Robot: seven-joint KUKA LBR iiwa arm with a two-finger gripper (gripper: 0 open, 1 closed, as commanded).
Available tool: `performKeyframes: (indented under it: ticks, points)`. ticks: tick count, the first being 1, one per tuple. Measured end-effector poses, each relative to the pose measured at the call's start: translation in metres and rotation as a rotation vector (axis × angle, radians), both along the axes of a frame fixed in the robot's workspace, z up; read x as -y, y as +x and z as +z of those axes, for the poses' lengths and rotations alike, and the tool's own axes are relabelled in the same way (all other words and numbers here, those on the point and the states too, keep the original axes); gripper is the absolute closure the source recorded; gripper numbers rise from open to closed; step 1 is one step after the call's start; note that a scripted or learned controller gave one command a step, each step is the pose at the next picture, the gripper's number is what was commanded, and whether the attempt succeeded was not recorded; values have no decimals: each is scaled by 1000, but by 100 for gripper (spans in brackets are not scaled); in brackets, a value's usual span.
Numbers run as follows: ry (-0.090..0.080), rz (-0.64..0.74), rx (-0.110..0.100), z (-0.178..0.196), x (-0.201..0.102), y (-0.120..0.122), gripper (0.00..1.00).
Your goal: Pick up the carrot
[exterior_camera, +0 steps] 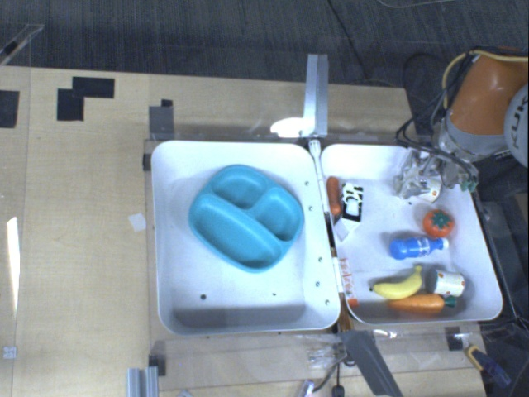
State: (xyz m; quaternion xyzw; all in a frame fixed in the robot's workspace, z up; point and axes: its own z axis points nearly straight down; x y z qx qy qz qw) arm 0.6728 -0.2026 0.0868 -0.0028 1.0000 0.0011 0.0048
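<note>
Orange carrot (pixel 417 303) — well apart from gripper (pixel 420 180)

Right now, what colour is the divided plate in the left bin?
The divided plate is light blue all over, seen clearly in the camera view.

A robotics lab or test cell is indicated. A pale wooden bench (pixel 74 246) is fitted with two white bins (pixel 165 246) held by metal brackets (pixel 316 89). Black marker shapes (pixel 83 96) are stuck on the bench top. Loose cables (pixel 347 31) are run over dark carpet (pixel 165 15) behind. A grey-and-orange arm (pixel 488 98) is mounted at the right. Toy food (pixel 401 286) and a blue divided tray (pixel 245 215) are laid out as props.
</note>
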Motion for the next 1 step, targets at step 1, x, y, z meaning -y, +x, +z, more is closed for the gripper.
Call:
performKeyframes:
  ticks: [1]
  points:
    - [1, 1, -16, 0, 2, -3, 0]
